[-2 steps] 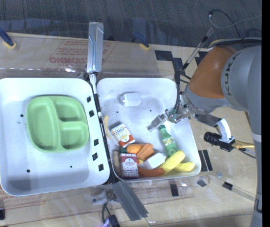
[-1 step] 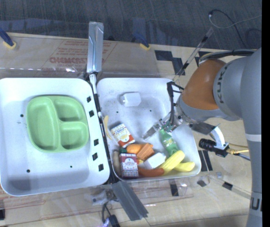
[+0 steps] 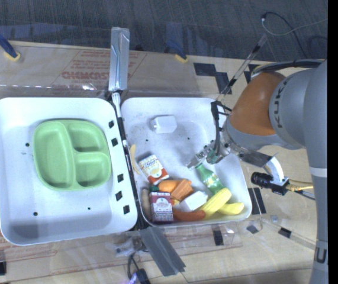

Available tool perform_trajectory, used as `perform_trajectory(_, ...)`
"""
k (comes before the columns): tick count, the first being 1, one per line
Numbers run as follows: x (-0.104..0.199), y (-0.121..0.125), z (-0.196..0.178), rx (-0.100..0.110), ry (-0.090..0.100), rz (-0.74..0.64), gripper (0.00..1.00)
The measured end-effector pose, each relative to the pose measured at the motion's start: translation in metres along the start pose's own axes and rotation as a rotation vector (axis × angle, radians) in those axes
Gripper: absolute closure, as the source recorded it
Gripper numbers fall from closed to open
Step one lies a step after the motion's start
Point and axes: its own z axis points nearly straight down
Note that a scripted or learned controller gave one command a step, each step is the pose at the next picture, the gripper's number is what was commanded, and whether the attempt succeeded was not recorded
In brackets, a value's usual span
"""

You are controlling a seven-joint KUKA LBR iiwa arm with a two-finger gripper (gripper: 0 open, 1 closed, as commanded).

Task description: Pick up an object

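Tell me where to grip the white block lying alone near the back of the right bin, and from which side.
Grip the white block across its shorter span, coming straight down from above. It lies flat on the right bin floor with bare space all round, so fingers can likely drop on both long sides. The gripper hangs nearer the crowded front pile.

A pale wooden surface (image 3: 287, 241) fills the lower part of the view, covered along its far edge by a clear plastic sheet printed with red lettering (image 3: 80, 70). Blue clamps (image 3: 6, 46) grip that far edge. Black square markers (image 3: 207, 71) are stuck on the wood. Beyond the surface lies dark grey ribbed carpet floor (image 3: 157, 7). Light is even and soft.
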Motion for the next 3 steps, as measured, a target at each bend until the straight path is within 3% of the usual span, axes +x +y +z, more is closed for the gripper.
perform_trajectory(1, -0.0001, -0.0001, 0.0, 0.0, 0.0, 0.0, 0.0)
perform_trajectory(2, 0.0033, -0.0075, 0.0082, -0.002, -0.001, -0.186, 0.0)
perform_trajectory(3, 0.004, -0.0073, -0.0015, 0.0, 0.0, -0.191, 1.0)
